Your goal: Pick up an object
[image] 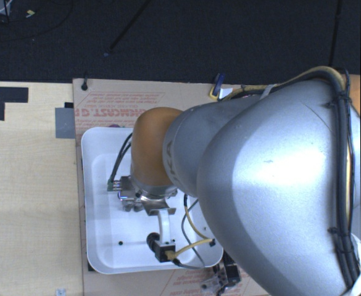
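The one camera sat high above the pale wooden bench top (26, 196) and looked down at a slant; the bench's far edge ran across the upper part, with dark floor (168, 29) behind it; the big grey metal arm (273, 184) came in from the right, very near the lens; the shallow white plastic bin (100, 239) lay farther below, left of the middle.

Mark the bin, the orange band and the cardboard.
bin (103, 227): camera view, bare floor near its left wall.
orange band (149, 143): camera view, middle of its visible face.
cardboard (115, 103): camera view, printed strip above the bin.
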